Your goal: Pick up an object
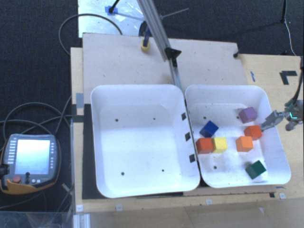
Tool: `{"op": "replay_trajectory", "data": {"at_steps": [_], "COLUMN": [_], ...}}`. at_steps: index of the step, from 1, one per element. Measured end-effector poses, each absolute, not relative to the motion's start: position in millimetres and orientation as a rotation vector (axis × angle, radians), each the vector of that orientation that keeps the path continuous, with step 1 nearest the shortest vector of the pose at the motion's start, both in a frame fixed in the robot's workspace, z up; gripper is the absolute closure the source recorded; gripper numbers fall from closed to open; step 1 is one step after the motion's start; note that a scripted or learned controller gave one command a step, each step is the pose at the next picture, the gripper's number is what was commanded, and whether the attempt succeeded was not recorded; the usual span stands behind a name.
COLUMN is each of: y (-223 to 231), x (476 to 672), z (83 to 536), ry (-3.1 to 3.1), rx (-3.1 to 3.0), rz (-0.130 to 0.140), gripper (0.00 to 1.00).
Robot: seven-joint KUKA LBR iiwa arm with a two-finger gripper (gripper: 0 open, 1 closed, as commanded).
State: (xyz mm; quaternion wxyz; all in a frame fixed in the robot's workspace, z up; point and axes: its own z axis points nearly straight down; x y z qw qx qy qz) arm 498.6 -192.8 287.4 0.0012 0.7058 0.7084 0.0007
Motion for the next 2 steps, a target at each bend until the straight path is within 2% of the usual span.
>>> {"op": "replay_trajectory", "data": {"at_steps": [1,2], "y": [-187.3,-181.9], "x": [507.9,503.1], "z": [236.3,176.2], "ry": [2.226,2.227], "rx": [2.22,2.222], "rz": [-0.001,-0.003], "gripper": [0.0,0.0]}}
